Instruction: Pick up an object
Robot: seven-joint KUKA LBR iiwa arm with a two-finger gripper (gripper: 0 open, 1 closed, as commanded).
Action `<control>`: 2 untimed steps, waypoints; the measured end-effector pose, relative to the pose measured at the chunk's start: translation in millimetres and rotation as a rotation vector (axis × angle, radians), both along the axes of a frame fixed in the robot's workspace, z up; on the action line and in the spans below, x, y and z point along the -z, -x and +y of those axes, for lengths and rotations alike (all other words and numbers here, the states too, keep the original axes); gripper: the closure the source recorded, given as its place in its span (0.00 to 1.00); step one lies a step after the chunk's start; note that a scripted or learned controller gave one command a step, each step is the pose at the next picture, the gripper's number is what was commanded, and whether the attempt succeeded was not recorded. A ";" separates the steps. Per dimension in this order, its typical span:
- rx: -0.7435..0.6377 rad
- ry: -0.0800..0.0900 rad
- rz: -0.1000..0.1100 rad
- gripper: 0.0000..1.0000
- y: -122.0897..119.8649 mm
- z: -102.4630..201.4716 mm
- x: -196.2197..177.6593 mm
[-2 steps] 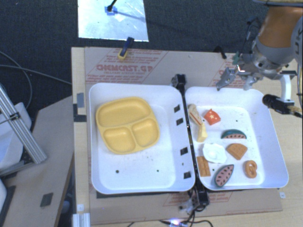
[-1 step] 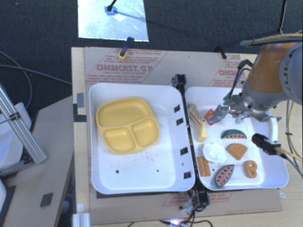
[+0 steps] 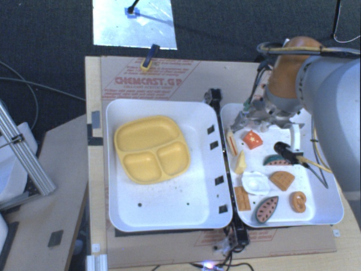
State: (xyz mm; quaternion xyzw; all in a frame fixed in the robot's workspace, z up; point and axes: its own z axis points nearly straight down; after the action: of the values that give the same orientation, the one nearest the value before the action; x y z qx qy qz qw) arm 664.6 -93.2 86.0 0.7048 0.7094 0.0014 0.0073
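1. Left bin [image 3: 115, 210]: I log one yellow tray [image 3: 150, 149] with three compartments, lying flat in the half toward the far left corner.
2. Right bin [image 3: 324, 210], along its left edge, far to near: a hot-dog piece [image 3: 232, 144], a pale cheese wedge [image 3: 241, 162], and a tan wafer [image 3: 242, 198] near the near left corner.
3. Gripper [image 3: 243, 119]: over the far left corner of the right bin, with the grey arm reaching in from the right. I cannot tell from here whether it is open or closed.
4. Red-orange piece [image 3: 252, 139]: on the bin floor just on the near side of the gripper, the closest item to it. The hot-dog piece lies just to its left.
5. Middle of the right bin: a white piece [image 3: 255, 181], and a watermelon slice [image 3: 266, 209] at the near edge.
6. Further right: a teal-rimmed slice [image 3: 275, 161], a brown bread piece [image 3: 282, 179] and a pretzel [image 3: 298, 201], all well apart from the gripper.
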 end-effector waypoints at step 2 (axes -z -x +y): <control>-0.007 -0.013 0.006 1.00 40.3 108.9 -104.6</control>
State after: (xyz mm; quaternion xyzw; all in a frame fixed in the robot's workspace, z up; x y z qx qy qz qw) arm 624.3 15.7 190.6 0.7024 0.7117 0.0039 0.0008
